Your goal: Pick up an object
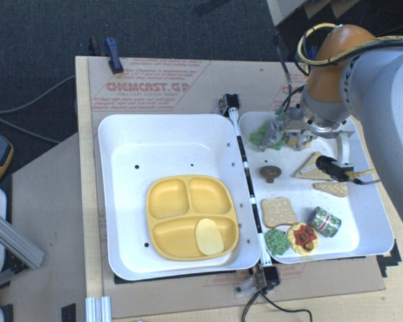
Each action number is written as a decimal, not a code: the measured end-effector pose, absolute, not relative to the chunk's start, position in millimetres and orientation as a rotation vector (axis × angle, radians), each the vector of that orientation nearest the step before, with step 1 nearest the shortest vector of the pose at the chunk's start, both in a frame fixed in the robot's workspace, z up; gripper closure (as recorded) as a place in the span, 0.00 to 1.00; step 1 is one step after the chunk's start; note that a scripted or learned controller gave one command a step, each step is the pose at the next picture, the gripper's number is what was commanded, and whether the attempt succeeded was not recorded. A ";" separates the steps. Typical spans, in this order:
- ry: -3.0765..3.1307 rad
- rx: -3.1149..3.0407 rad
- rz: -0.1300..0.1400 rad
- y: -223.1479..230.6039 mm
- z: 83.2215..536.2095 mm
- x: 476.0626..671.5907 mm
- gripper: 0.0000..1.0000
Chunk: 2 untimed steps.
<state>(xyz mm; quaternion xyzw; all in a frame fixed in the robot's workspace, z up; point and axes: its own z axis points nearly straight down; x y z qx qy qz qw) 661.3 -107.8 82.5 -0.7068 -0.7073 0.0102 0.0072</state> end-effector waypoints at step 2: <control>-2.217 -2.218 0.002 -113.6 84.5 510.0 0.00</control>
